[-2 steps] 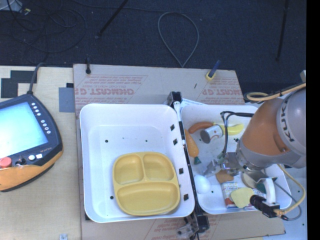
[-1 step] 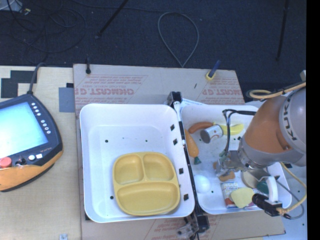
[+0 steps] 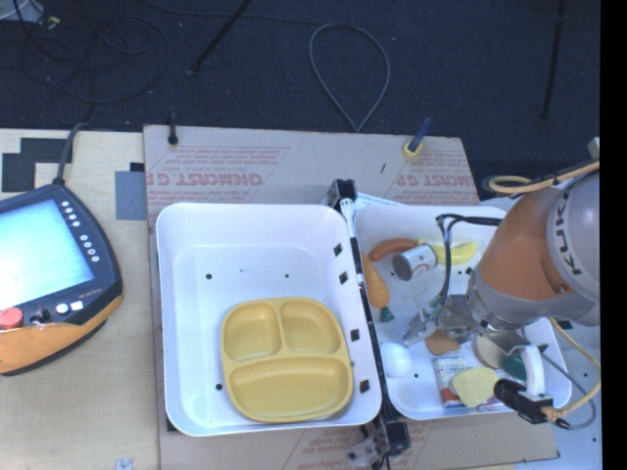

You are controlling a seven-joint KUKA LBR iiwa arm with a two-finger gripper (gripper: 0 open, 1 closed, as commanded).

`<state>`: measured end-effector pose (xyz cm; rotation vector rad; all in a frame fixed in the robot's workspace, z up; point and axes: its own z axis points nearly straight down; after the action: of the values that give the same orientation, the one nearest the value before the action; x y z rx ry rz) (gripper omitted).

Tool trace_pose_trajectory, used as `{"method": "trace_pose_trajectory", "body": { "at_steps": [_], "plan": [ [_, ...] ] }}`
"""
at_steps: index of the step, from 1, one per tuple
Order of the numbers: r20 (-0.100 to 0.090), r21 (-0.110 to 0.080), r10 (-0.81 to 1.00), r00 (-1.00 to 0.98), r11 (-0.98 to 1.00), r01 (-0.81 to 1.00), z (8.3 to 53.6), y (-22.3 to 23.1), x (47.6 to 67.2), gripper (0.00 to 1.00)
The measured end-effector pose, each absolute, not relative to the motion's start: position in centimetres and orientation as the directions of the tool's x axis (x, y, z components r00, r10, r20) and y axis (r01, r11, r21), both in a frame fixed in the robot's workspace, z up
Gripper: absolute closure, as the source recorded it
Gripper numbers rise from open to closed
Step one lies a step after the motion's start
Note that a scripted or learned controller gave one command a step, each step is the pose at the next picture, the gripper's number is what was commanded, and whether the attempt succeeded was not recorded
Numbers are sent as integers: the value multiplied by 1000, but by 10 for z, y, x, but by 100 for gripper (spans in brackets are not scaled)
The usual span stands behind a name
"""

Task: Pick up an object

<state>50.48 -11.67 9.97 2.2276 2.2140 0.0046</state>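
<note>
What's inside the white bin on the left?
The left bin holds a yellow divided plate lying flat, its three sections bare. Whatever is beneath the plate is covered, so that cannot be seen.

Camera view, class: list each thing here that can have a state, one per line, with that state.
Yellow divided tray: upright, lying flat in the left bin.
Right bin: cluttered with small objects.
Arm: reaching into the right bin.
Pendant screen: lit.
White ball: resting in the right bin.
</note>
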Motion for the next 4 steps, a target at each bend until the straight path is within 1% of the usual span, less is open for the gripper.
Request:
{"method": "trace_pose_trajectory", "body": {
  "at_steps": [1, 2, 3, 4],
  "plan": [
    [2, 1, 1000, 8, -8, 1000, 109, -117, 505, 100],
    [2, 0, 1000, 9, -9, 1000, 109, -118, 505, 0],
    [3, -2, 1000, 10, -10, 1000, 118, -118, 504, 100],
    [3, -2, 1000, 11, -11, 1000, 118, -118, 504, 0]
  ]
}}
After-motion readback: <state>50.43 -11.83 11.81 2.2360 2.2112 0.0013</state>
